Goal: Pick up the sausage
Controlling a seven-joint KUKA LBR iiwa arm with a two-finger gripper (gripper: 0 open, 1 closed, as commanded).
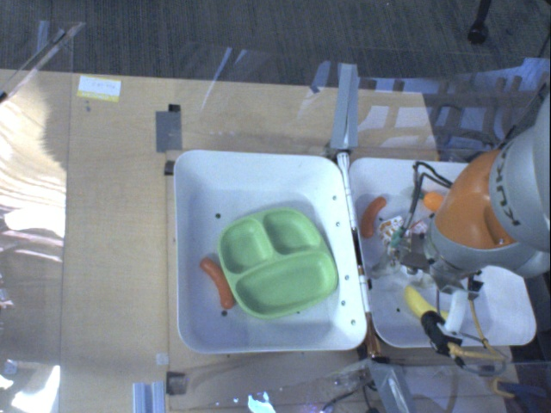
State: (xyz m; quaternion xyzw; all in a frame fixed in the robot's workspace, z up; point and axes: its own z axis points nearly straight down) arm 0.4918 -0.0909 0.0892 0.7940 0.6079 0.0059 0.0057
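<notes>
Overhead slant view. Two white bins side by side: left bin (194, 231), right bin (516, 312).

Left bin: green divided plate (277, 262) lies roughly in the middle, three compartments, nothing seen in them. One sausage, the left-bin sausage (218, 282), lies on the bin floor against the plate's left lower edge; touching it or just beside it, the view does not settle which. It is orange-red, slightly curved and fully visible.

Right bin: a second sausage, the right-bin sausage (372, 216), lies near the bin's left wall in the upper part, tilted, in plain sight and apart from the gripper. A yellow object (418, 301) lies lower down; its lower end is hidden under a black part of the tooling, so its shape is uncertain. An orange object (433, 201) shows beside the arm, partly cut off by it; identity unclear.

Arm (482, 209): grey body with the orange band, entering from the right, and it covers much of the right bin's middle and right side. Cables loop around the wrist. The gripper (399, 246) sits low over the right bin, below and right of the right-bin sausage, among small cluttered parts and wires. Whether it is open or closed cannot be told; nothing is seen held in it. The bin floor beneath the arm is hidden.
</notes>
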